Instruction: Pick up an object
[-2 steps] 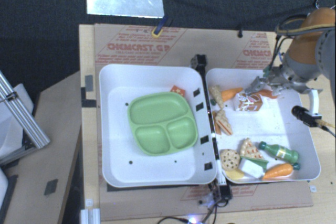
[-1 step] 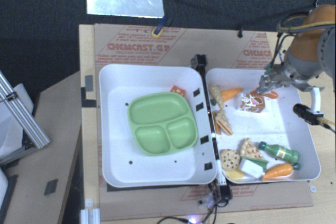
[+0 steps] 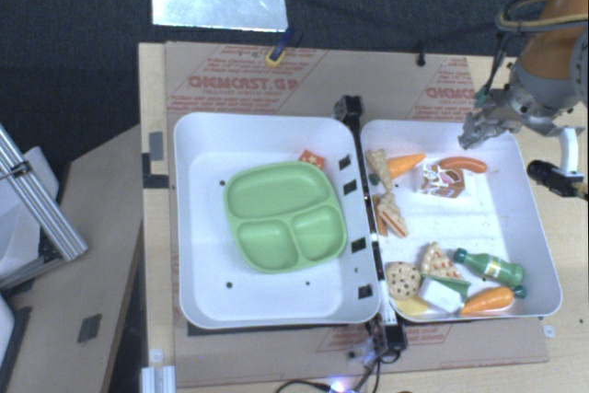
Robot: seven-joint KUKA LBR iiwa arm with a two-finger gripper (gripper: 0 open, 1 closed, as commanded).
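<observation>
The gripper (image 3: 479, 130) hangs over the far right corner of the right bin (image 3: 538, 225), its grey fingers pointing down and to the left; how far apart they stand cannot be made out, and nothing shows between them. Closest to it, just below and to the left, lie a red sausage (image 3: 463, 165) and, touching that, a white packet with red printing (image 3: 442, 183). Further left, an orange carrot (image 3: 405, 165) rests with its tip toward the sausage, next to a pale bready piece (image 3: 376, 167) against the divider. Below those sits a toasted sandwich wedge (image 3: 392, 218) with dark grill lines. Along the near edge of this bin the toy foods crowd together: one round cookie with dark chips (image 3: 401, 278), one pizza slice (image 3: 441, 262), one green bottle with a yellow label (image 3: 488, 267) lying on its side, one white block (image 3: 443, 294), and a second carrot (image 3: 488, 299) just beside the bottle. That makes two carrots and one of each other item. The left bin (image 3: 198, 198) holds a single light green divided plate (image 3: 283, 216) with three compartments, and one small red-orange cube (image 3: 311, 159) touching its far rim. Both bins rest on a cardboard sheet with red lettering (image 3: 239, 80).
</observation>
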